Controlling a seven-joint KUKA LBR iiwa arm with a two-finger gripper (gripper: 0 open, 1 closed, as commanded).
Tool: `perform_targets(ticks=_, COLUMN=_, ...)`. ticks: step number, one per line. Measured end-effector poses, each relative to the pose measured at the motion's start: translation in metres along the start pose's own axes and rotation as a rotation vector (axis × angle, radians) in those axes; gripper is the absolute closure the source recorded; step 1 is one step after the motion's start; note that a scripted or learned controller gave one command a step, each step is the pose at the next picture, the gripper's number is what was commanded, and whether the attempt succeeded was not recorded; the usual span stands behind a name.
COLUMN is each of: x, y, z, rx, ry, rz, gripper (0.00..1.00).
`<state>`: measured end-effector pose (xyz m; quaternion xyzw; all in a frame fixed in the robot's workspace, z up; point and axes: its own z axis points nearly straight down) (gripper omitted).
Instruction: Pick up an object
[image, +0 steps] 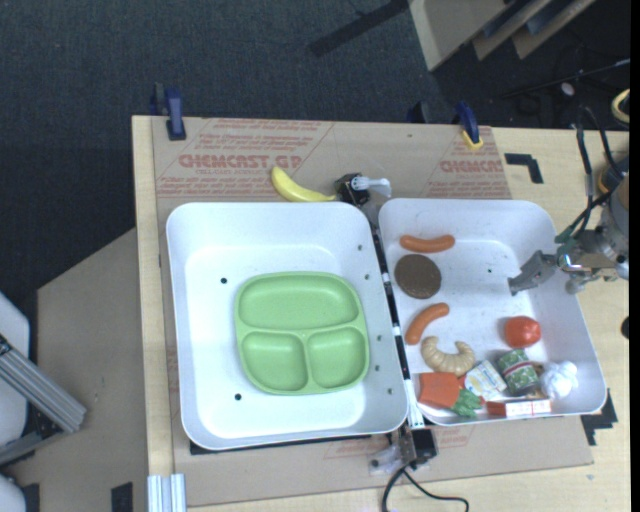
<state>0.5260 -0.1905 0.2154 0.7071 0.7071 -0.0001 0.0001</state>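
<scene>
Dark carpet rings the worktop; claw hangs at right bin upper edge, spread unreadable, toy food crowded lower right, likely easiest reach.

Your left bin holds a divided tray. Your right bin holds two sausages, a patty between them, and a croissant nearer you. A banana lies on the surface behind the left bin.

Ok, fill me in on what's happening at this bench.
A robot arm reaches in from the right, its gripper hanging over the right bin's far-right side with nothing visibly held. That bin holds toy food: two sausages, a brown patty, a croissant and a tomato. The left bin holds a green divided plate. A banana lies outside, behind the bins.
</scene>
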Motion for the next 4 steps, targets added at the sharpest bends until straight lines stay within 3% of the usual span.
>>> perform_targets(ticks=1, x=-0.009, y=-0.003, z=0.109, rx=0.002, ry=0.002, rz=0.0, gripper=0.0)
perform_targets(ticks=2, x=0.005, y=-0.034, z=0.132, rx=0.004, ry=0.003, rz=0.0, gripper=0.0)
perform_targets(ticks=3, x=0.004, y=-0.033, z=0.121, rx=-0.002, ry=0.0, rz=0.001, gripper=1.0)
perform_targets(ticks=4, x=0.059, y=0.093, z=0.068, rx=-0.015, ry=-0.002, rz=-0.01, gripper=1.0)
